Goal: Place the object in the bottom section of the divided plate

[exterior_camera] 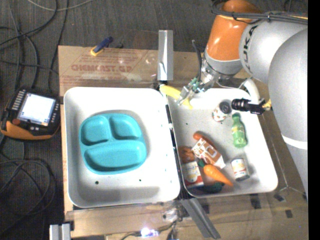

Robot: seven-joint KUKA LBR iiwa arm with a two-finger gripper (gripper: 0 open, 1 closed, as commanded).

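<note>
Arm (272, 49) reaches in from right, orange band uppermost, wrist angled down-left. Gripper (192, 90) hovers over the right bin's (260, 181) far-left corner, close beside the rim.

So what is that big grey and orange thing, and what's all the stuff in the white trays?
That is a robot arm. It reaches in from the right, and one camera looks down from above. Its gripper hangs over the top corner of the right tray, by something yellow; I cannot tell whether it holds it. That tray has toy food: a carrot, a green bottle, small cans and a carton. The left tray holds a blue plate with three sections, nothing in them. The robot should put one thing in the bottom section.
</note>
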